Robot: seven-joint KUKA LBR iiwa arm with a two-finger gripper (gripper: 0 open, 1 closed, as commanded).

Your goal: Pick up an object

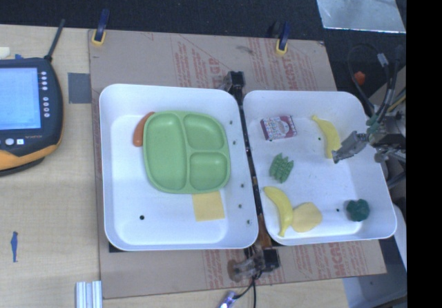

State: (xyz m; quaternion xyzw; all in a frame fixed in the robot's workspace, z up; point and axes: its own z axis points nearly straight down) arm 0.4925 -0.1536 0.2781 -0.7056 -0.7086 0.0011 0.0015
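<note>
Brown cardboard [207, 58] covers the bench [41, 217] under two white bins, and two clamps pin its far edge. Off the cardboard's left edge a teach pendant [24, 117] with a lit screen lies on the bare wood.

My left bin [114, 161] carries a green tray [186, 151] with three compartments, sitting near the bin's middle. An orange piece [139, 131] peeks out from under the tray's left edge, and a yellow square [208, 206] lies just below the tray, touching its near edge.

My right bin [311, 98] carries the small things I can pick from. A purple-and-white packet [278, 127] lies toward the far left corner. A small banana [327, 134] lies toward the far right, tilted. A green leafy piece [281, 168] sits left of centre. Along the near edge a second banana [278, 206] curves down toward the rim, touching a pale yellow lump [306, 217] on its right. A dark green piece [357, 210] sits in the near right corner.

My pincer [345, 148] reaches in over the right edge of the right bin, just beside the small banana's lower end, its grey tip pointing left and down. Nothing shows between my fingers. Whether they stand open or closed I cannot tell from this angle.
</note>
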